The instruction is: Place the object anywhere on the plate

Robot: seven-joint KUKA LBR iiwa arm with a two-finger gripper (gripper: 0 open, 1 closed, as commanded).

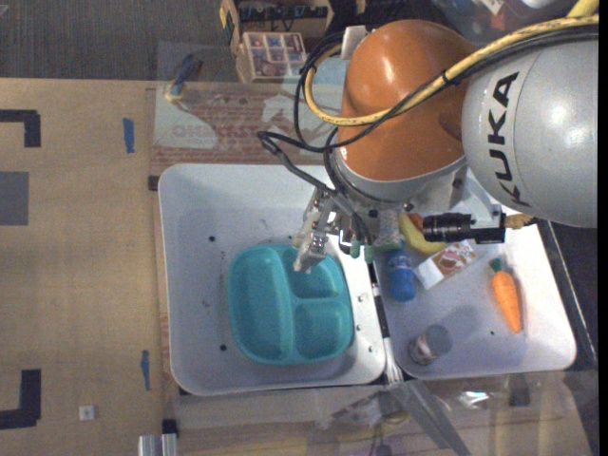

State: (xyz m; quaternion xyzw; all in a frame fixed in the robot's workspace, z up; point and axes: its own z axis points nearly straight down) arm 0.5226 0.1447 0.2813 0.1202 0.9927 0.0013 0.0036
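A teal plate (285,313) with three compartments lies in the left white bin (190,255). My gripper (312,243) hangs from the orange wrist over the plate's far right rim, its tip just above the top edge. The arm's body hides the space behind it. In the right bin (556,350) lie a blue bottle (400,277), an orange carrot (506,297), a grey can (429,344) and a small printed box (452,257). A yellow piece (410,232) peeks out from under the wrist.
The bins' shared wall (377,321) runs just right of the plate. Cardboard boxes (275,27) stand beyond the bench at the back. The bench top (76,255) to the left bears blue tape marks.
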